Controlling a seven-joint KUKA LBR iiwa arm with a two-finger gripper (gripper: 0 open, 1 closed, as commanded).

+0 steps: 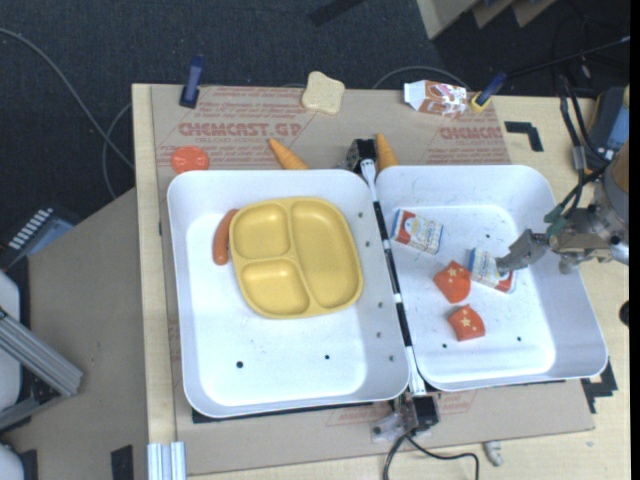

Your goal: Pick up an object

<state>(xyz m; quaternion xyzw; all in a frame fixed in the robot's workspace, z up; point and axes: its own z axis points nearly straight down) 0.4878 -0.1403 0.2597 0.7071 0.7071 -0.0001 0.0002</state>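
Observation:
The right bin (pixel 520 353) holds several small objects. A white carton with a red label (pixel 418 231) lies at its upper left. Near the middle sit a red strawberry-like piece (pixel 452 283) and, below it, a second red piece (pixel 466 322). A small blue, white and red packet (pixel 490 269) lies just to their right. My gripper (pixel 520 252) comes in from the right, low over the bin, with its tip at the packet's right edge. Nothing is visibly held.
The left bin (pixel 250 368) holds a yellow divided plate (pixel 296 256) with a red sausage (pixel 221 238) beside it. Behind the bins on the bench lie a bread slice (pixel 322 91), a carrot (pixel 287 154), a red disc (pixel 188 158) and a torn carton (pixel 436 96).

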